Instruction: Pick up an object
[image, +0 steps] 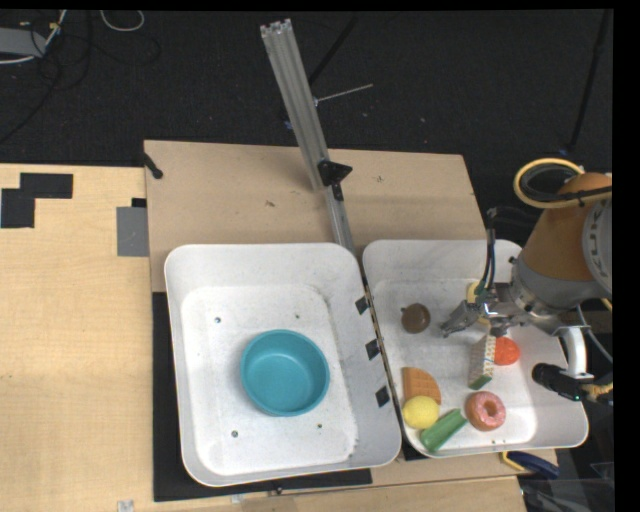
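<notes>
The right bin holds several toy foods. A brown ball lies near its left wall. An orange wedge, a yellow lemon and a green cucumber crowd the front left corner. Beside them sits a pink donut. A tan stick with a green tip lies next to a red-orange piece. My gripper hangs low over the bin's middle, just right of the brown ball and just above the stick's upper end. I see nothing held in it.
A teal bowl sits in the left bin. A slanted metal rail rises behind the bins. The arm's grey body and orange band cover the right bin's right side.
</notes>
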